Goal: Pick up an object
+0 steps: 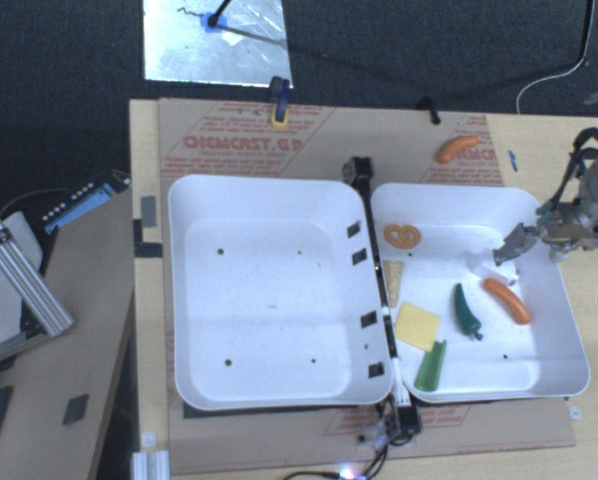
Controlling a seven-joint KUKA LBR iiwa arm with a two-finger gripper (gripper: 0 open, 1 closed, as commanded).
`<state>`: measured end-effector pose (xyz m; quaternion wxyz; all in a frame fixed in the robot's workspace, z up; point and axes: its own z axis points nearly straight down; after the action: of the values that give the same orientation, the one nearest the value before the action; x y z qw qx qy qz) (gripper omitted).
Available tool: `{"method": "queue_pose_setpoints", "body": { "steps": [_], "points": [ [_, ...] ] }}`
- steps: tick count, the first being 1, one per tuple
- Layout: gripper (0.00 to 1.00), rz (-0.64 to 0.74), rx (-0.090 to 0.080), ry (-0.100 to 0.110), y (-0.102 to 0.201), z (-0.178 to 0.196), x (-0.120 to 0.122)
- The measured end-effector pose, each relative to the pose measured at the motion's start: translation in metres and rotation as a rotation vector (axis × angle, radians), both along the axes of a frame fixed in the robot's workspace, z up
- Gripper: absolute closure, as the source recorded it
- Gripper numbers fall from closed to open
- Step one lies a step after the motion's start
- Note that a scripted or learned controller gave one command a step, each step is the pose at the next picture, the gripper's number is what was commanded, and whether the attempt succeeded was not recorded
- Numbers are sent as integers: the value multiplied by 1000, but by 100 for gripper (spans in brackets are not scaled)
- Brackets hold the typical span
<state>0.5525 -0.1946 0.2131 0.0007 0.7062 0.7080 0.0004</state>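
Orange sausage (506,300) lies at 7 o'clock below the end effector (511,247), whose state I cannot tell; approach step, next descend onto it.

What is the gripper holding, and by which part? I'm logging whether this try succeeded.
Nothing: the gripper hangs above the right bin, beside the orange sausage, with nothing between its fingers.

Robotics lab, two white bins (269,193) on a cardboard-topped bench (239,128) (toy food inside), loose cables (569,63)
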Motion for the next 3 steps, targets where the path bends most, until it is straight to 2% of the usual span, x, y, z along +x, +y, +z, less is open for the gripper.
{"method": "queue_pose_setpoints", "body": {
  "steps": [1,2,3],
  "points": [
    [0,-2,3,10,-11,-131,7],
    [100,0,0,-2,-12,-113,11],
    [100,-3,3,5,15,-129,-68]
  ]
}}
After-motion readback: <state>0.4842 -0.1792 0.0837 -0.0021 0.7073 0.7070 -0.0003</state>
